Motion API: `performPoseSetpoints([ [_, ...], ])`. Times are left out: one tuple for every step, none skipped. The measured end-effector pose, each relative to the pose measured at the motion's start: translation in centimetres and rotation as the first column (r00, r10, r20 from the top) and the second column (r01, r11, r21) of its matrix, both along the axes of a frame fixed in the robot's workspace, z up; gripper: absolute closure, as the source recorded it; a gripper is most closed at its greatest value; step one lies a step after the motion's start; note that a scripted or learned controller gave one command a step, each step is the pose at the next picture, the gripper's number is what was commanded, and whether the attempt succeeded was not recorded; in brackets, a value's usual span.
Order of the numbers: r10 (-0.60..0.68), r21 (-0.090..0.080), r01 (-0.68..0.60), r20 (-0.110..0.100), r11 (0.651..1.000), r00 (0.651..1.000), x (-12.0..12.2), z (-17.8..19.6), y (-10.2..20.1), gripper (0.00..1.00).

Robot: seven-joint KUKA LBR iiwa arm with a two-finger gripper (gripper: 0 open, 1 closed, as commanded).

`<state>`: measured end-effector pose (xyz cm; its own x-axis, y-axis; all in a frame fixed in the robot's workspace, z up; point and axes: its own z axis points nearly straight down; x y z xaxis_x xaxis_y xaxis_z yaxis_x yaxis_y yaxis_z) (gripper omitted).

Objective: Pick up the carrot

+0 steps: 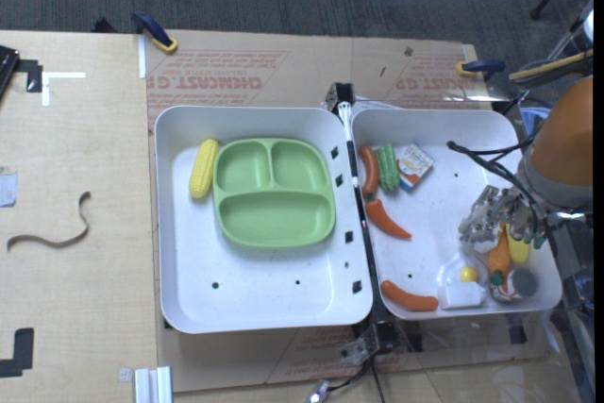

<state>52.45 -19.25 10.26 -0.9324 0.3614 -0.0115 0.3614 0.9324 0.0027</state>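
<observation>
One gripper (pixel 493 224), low in the right bin (pixel 444 203) near its right wall; whether it is open or closed cannot be told, as the metal parts blur together with the clutter beneath. It sits over a pile in the bin's lower right corner: an orange piece (pixel 498 257), a yellow piece (pixel 518 246), a small yellow ball (pixel 466 275), a white block (pixel 462 295) and a round grey thing (pixel 522 280). Nothing is clearly held.

Carrot (pixel 387 220), my reading: the tapered orange piece lying loose on the bin floor by the left wall, well apart from the gripper. Two sausages nearby, one upright against the wall (pixel 367 171), one at the lower edge (pixel 410 298). Green beans (pixel 386 167) and a small carton (pixel 412 165) just above the carrot.

The orange piece under the gripper could also be a carrot; too hidden to say. The arm is cut off at the picture's right.

Left bin (pixel 189 288): green divided plate (pixel 275 192), corn cob (pixel 202 168) beside it.
</observation>
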Motion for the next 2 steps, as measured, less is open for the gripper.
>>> performPoseSetpoints([
  [0.234,0.002,-0.234,-0.01,0.972,0.972,-4.6,-1.1,4.3,1.0],
  [0.235,-0.012,-0.234,0.021,0.972,0.972,-3.6,-0.4,4.2,0.0],
])
